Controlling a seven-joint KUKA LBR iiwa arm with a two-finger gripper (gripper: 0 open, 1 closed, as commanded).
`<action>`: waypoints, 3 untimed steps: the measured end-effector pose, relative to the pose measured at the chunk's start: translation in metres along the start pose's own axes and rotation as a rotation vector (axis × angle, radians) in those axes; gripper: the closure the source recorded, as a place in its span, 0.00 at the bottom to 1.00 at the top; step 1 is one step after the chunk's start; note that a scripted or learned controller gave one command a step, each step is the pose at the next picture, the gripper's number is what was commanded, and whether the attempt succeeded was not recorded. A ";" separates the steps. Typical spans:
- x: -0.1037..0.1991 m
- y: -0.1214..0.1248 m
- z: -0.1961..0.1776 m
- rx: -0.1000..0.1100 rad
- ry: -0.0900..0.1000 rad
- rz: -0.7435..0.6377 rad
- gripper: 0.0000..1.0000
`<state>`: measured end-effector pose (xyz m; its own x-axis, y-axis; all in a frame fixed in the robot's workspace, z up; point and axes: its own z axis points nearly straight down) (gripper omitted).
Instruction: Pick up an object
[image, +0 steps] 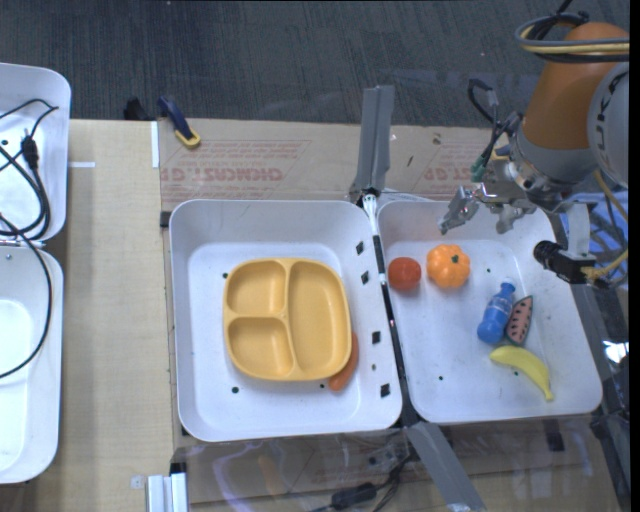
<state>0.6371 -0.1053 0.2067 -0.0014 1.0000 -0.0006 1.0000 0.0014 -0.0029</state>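
Right, gripper (462, 215) sits over the far rim of the right bin (570, 395), up at its back-left corner, well above the floor. Fingers look slightly spread with nothing between them. It is not touching any object.

Right bin contents:
- orange mini pumpkin (448, 267), just below the gripper, nearest candidate, apart from the fingers
- red tomato (404, 273), just beside the pumpkin on its left, close to the bin's left wall
- blue bottle (495, 313), lying tilted near the middle
- watermelon slice (518, 319), touching or just beside the bottle on its right
- banana (526, 367), lying diagonally below the bottle and slice, towards the near right corner

Left bin (190, 330):
- yellow divided plate (287, 320), three compartments, roughly centred, all compartments bare
- an orange-red item (345, 372) pokes out from under the plate's lower right edge; mostly hidden, can't identify it

Arm's orange band (570, 100) is at top right, wrist angled down and left towards the bin corner. A blue-and-yellow clamp (178, 124) lies on the cardboard behind the left bin.
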 end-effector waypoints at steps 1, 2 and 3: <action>-0.029 0.002 0.115 -0.003 -0.001 0.004 0.00; -0.030 0.002 0.105 -0.003 -0.001 0.007 1.00; 0.024 -0.023 0.016 -0.002 0.000 -0.001 1.00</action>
